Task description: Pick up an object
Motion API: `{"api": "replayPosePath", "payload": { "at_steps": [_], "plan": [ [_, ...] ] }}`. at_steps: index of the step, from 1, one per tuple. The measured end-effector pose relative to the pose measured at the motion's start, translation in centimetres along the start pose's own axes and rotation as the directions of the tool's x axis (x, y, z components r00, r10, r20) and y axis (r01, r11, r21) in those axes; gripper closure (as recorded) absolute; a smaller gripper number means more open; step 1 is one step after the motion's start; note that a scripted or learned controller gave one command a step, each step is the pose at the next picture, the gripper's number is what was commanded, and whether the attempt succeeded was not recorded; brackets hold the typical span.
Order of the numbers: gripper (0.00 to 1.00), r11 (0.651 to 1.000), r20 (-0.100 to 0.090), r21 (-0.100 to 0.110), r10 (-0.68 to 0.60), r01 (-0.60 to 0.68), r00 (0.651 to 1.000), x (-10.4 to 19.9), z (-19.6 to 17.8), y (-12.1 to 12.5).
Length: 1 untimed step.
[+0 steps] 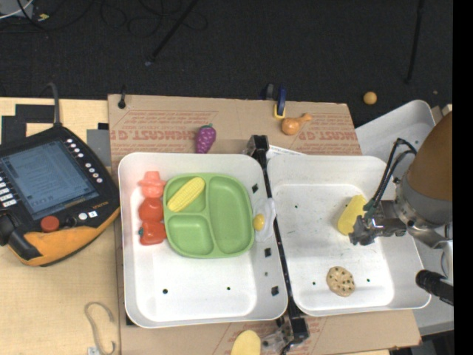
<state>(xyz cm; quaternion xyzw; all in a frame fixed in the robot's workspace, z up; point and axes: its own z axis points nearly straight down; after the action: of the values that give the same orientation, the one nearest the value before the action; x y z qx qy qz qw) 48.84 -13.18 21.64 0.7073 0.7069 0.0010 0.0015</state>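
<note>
Gripper [362, 231]: low in the right bin [310, 198], near its right wall; opening cannot be made out, nothing seen between its tips.
Yellow piece [350, 214]: touching or just beside the gripper's left, long axis tilted upright.
Cookie [341, 280]: nearer the camera, apart.

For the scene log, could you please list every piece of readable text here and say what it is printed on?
"CHEMCAST. G P", printed red and upside down, twice along the cardboard sheet behind the bins; letters uncertain.
Pendant screen and its buttons: too small to read.
</note>
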Motion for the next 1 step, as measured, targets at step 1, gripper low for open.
{"api": "replayPosePath", "payload": {
  "at_steps": [1],
  "plan": [
    [1.0,1.0,-0.001,0.004,0.0,0.0,1.0,-0.09,-1.16,0.05]
  ]
}}
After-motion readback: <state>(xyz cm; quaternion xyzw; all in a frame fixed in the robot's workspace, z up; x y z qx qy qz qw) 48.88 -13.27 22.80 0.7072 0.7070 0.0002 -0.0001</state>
